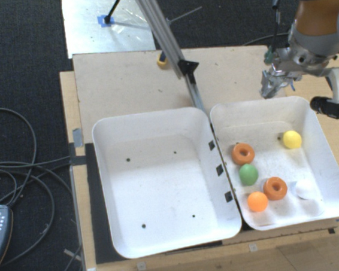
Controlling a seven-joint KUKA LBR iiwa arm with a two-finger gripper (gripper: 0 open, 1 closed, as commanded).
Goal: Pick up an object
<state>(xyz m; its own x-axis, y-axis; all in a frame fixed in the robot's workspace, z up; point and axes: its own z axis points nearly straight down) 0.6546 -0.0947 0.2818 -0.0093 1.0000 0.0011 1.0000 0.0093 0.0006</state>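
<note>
Here, the candidate objects all lie in the right bin (324, 145). A yellow ball (291, 139) sits toward the far right part of its floor, apart from the rest. Left of it, near the bin's left wall, an orange ring (242, 153) lies flat, with a green ball (248, 174) just beside it on the near side. Nearer still, an orange ball (257, 201) rests at the near left, and a second orange ring (275, 187) lies just to its right, the two close together or touching. A pale white object (305, 190), hard to make out against the floor, lies at the near right.

The gripper (271, 88) hangs above the far rim of the right bin, well apart from every object, with nothing between its fingers; whether it is released or clenched cannot be told at this scale. Above it, the grey wrist and orange band of the arm (320, 20) enter from the upper right.

The left bin (111, 186) adjoins the right one. Both rest on a brown bench (128, 82), crossed by a slanted metal pole (165, 33). Black cables (15, 160) lie on the dark floor at far left
</note>
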